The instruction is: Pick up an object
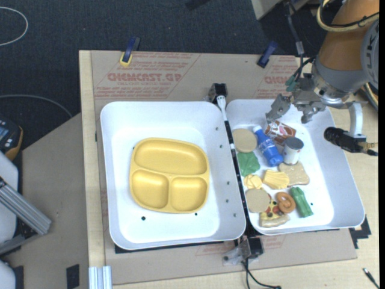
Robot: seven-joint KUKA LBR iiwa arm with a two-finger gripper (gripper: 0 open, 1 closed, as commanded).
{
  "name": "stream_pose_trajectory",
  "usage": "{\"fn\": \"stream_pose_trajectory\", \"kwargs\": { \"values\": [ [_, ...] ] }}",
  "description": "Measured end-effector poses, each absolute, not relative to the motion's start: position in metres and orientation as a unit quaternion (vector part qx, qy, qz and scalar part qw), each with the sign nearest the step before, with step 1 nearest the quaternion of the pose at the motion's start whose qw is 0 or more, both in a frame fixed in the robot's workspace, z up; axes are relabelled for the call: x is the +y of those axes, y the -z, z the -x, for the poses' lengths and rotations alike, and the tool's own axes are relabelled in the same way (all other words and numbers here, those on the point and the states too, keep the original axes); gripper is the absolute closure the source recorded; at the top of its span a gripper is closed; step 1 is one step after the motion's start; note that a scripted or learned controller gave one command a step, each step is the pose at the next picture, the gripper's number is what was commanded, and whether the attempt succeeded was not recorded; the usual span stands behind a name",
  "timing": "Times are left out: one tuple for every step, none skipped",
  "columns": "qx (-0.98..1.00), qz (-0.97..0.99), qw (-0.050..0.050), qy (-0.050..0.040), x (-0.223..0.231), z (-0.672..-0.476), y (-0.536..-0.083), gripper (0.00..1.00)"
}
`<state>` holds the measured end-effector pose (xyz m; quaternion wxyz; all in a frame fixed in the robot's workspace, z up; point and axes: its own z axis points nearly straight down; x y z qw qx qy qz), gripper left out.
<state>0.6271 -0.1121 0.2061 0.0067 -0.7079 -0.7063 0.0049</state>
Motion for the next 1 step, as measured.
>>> {"fn": "stream_pose_trajectory", "kwargs": {
  "values": [
    [-0.707,0.707,0.001,-0.0002,-0.1121,-0.6299,-0.2152,0.0]
  ]
}}
